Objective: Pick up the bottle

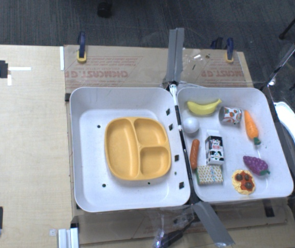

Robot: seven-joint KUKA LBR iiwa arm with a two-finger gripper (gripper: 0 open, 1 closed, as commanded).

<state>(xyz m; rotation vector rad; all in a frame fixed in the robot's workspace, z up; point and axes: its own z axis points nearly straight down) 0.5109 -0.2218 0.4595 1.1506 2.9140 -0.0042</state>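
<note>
Bottle (215,150) place: middle of the right bin (274,138), dark top toward 12 o'clock
Neighbours: sausage (194,154) close at 9 o'clock, cracker (210,174) just beside it at 6 o'clock
Risk: crowding may make the tool land on sausage or cracker, so the grasp slips
Bottle look: small, white, black cow print
Tool state: open or closed, cannot tell

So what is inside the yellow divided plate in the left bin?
Nothing lies in the yellow divided plastic plate: all three compartments show bare yellow. It rests flat on the shallow white left bin, and the bin floor beneath it is covered from view.
</note>
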